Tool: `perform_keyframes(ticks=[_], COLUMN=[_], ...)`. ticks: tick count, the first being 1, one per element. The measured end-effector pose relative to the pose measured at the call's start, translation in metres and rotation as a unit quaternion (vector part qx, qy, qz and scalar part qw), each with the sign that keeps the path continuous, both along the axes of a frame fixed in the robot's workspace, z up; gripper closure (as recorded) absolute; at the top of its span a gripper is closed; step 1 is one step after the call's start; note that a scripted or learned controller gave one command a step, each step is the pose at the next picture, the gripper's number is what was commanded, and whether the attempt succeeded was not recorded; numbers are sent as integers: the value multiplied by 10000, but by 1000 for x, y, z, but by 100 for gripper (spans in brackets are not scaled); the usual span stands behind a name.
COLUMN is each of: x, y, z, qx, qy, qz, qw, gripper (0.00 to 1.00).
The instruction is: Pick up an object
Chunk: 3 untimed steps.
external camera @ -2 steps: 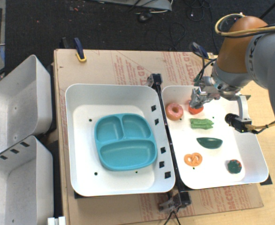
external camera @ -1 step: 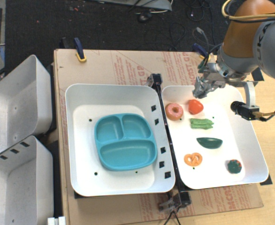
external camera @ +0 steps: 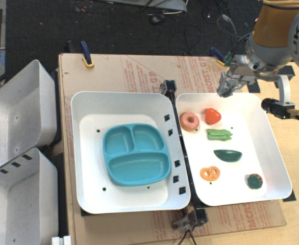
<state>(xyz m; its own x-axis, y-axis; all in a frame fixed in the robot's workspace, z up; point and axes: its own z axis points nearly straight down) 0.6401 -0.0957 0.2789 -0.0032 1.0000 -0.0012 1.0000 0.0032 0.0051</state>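
The right bin (external camera: pixel 272 152) holds several small items: a pink donut (external camera: pixel 190 121), a red pepper (external camera: pixel 213 116), a green bean pod (external camera: pixel 219 134), a dark green leaf-shaped piece (external camera: pixel 227 155), an orange pretzel (external camera: pixel 209 174) and a dark green round piece with red spots (external camera: pixel 254 180). My gripper (external camera: pixel 226 88) hangs over the far edge of the right bin, above and behind the red pepper, with nothing seen between its fingers. The arm reaches in from the upper right.
The left bin (external camera: pixel 83 152) contains a teal divided tray (external camera: pixel 136 154). Two more white bins (external camera: pixel 17 116) stand off the bench to the left. Clamps (external camera: pixel 87 60) sit at the cardboard's far edge. A black divider (external camera: pixel 177 137) runs between the two bins.
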Motion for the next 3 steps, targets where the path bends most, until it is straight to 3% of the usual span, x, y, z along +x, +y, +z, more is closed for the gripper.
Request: perform_keyframes(ticks=[3], x=[-21], y=[143], z=[-12], qx=[10], qy=[35], qz=[24], qw=[10000], gripper=[100])
